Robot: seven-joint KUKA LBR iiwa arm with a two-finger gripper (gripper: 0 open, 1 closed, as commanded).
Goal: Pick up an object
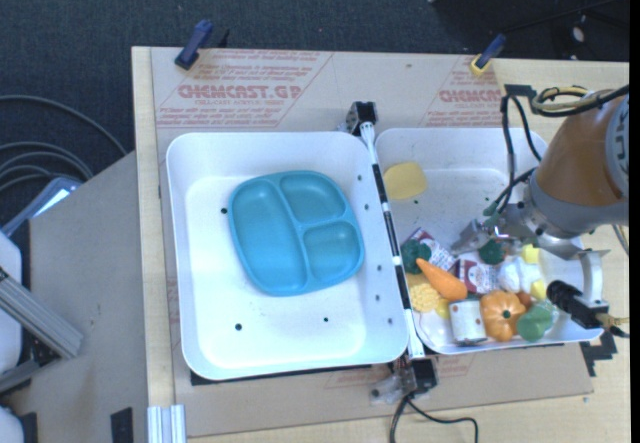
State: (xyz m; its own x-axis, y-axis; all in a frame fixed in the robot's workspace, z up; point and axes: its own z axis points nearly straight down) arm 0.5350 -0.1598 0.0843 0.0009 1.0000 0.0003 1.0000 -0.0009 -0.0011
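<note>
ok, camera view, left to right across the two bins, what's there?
Left bin → blue divided plate → yellow disc → toy carrot → small pumpkin → arm's orange band. The other toys in the pile overlap too much to order.

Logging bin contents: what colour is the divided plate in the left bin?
Light blue divided plate; clearest in the camera view.

The bench (250, 81) bears two white bins (200, 261) side by side.
</note>
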